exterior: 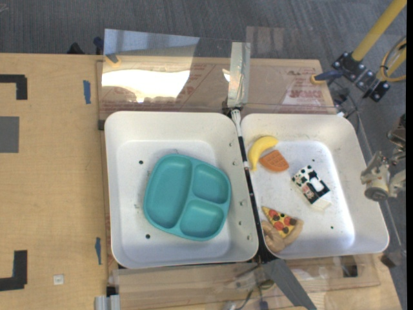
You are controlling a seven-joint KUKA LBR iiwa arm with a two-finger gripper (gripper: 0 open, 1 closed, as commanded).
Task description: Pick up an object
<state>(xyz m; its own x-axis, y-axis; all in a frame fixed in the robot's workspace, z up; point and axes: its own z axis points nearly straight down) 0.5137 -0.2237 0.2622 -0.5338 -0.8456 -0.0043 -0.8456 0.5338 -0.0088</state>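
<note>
Two white bins are sitting side by side on the bench. The left bin (pixel 122 134) is carrying a teal divided plate (pixel 187 197), three compartments, lying flat roughly in the middle and reaching toward the bin's near edge.

The right bin (pixel 342 234) is where the pickable stuff is lying. A yellow banana (pixel 259 149) is curving along the far-left corner, right by the wall shared with the other bin. An orange wedge-shaped piece (pixel 275 161) is sitting just beside the banana, touching or nearly touching it (hard to call from this angle). Toward the middle of the bin, a black-and-white patterned item (pixel 312 185) is lying at a tilt, apart from the others. A pizza slice toy (pixel 281 225) is resting at the near-left corner, its tip pointing toward the shared wall.

The gripper (pixel 379 178) is hanging at the right bin's right edge, outside the rim, and nothing is sitting between its fingers as far as I'm seeing. Whether they're spread or pinched together, I honestly can't tell, it's too blurry.
</note>
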